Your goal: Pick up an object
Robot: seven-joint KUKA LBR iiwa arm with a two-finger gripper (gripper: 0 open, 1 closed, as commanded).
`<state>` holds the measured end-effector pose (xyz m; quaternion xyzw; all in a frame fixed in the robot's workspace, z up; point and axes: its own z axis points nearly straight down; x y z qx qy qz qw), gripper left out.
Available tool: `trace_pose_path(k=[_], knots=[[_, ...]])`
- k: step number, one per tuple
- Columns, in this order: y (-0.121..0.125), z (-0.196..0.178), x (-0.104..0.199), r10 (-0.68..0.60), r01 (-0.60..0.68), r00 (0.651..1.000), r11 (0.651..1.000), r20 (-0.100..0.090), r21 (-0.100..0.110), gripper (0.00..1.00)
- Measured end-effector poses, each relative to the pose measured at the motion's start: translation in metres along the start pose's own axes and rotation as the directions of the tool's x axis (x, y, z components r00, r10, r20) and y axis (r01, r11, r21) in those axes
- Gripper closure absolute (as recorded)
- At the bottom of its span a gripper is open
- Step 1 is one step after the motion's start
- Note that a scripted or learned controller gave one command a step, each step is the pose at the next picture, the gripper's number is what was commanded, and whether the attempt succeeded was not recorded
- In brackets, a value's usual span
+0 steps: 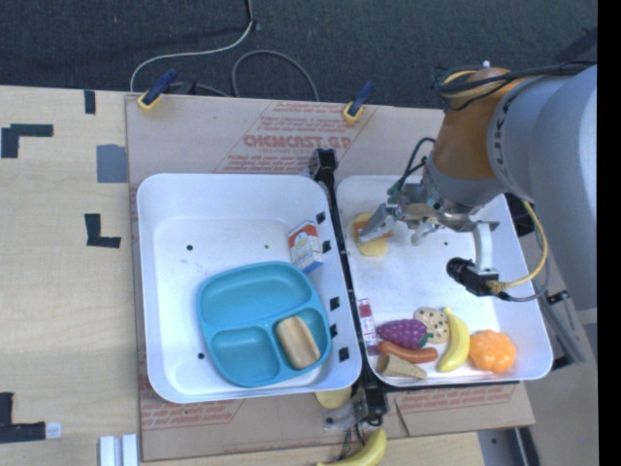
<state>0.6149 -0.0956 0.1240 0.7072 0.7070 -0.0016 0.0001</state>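
tool (388, 223) low in right bin (427, 275), over yellow thing (372, 245), half hidden. cannot tell whether open or closed.

A robotics lab test station. A wooden tabletop (58, 260) marked with black tape carries a cardboard sheet (281, 144) held by blue and yellow clamps (155, 90). Two white bins (160, 202) hold plastic toy food. Loose cables (243, 56) trail over dark carpet (116, 17) behind.
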Motion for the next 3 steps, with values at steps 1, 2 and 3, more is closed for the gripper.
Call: trace_pose_path(k=[1,2,3], knots=[[0.055,0.04,0.0,-0.006,0.006,1.0,1.0,0.003,0.002,0.0],[0.044,0.038,-0.001,-0.002,0.002,1.0,1.0,0.0,-0.005,0.0],[0.045,0.028,-0.001,-0.003,0.003,1.0,1.0,0.0,-0.004,1.0]])
